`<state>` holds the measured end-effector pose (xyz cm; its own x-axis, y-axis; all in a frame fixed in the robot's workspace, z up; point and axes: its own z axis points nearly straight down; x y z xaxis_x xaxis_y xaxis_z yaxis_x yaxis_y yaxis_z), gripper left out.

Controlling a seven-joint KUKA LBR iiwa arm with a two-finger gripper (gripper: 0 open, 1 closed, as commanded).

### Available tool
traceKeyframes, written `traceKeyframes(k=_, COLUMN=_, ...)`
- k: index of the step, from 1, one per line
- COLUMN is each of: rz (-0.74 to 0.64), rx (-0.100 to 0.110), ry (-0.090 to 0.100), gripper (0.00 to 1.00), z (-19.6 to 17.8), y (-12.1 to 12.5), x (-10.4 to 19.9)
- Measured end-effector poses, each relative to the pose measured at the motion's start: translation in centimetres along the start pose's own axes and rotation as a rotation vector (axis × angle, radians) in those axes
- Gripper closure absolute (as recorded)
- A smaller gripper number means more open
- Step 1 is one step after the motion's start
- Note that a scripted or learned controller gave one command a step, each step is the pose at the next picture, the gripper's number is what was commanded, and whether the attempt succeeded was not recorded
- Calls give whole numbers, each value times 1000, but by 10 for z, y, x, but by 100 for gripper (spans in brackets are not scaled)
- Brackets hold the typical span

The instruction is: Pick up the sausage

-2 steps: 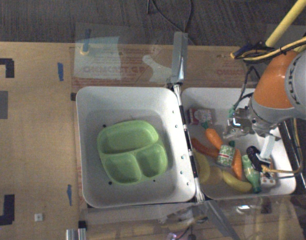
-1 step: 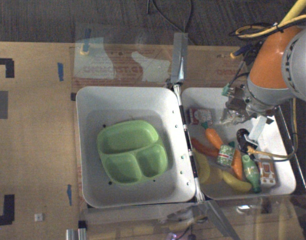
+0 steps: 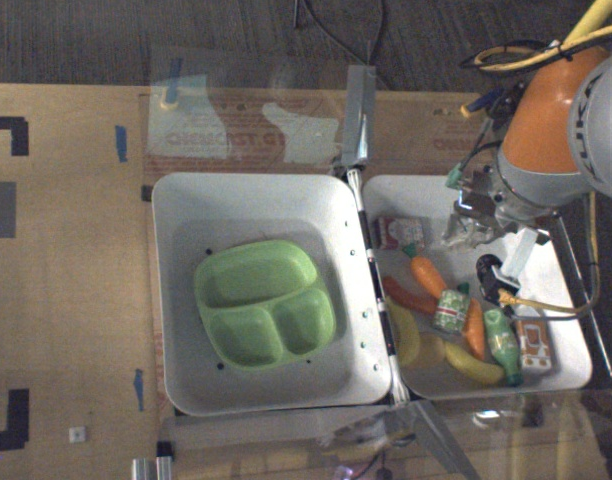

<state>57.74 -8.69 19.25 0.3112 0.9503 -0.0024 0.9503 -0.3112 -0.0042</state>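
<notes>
While the gripper [image 3: 473,230] hangs over the right bin [image 3: 576,363], I cannot tell its grip.
I see the sausage [image 3: 406,295] lying low at that bin's left wall, beside a carrot [image 3: 427,276].

One fixed cam above the desk [image 3: 66,268], looking down at a slant, far enough back to take in both white bins: left bin [image 3: 176,203], right bin [image 3: 571,363]. Arm [image 3: 551,133] enters from frame right; floor [image 3: 186,18] along top.
</notes>
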Motion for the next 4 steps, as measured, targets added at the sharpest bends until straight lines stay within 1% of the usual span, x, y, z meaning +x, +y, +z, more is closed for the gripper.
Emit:
traceKeyframes(k=1, rz=-185, rx=-4, ry=1, gripper=100, z=-40, y=-17, x=-11)
traceKeyframes(k=2, rz=-185, rx=-4, ry=0, gripper=100, z=-50, y=-17, x=-11)
traceKeyframes(k=3, rz=-254, rx=-4, ry=1, gripper=100, z=-59, y=-9, x=2)
traceKeyframes(k=4, rz=-252, rx=-3, ry=-1, gripper=100, z=-68, y=-9, x=1)
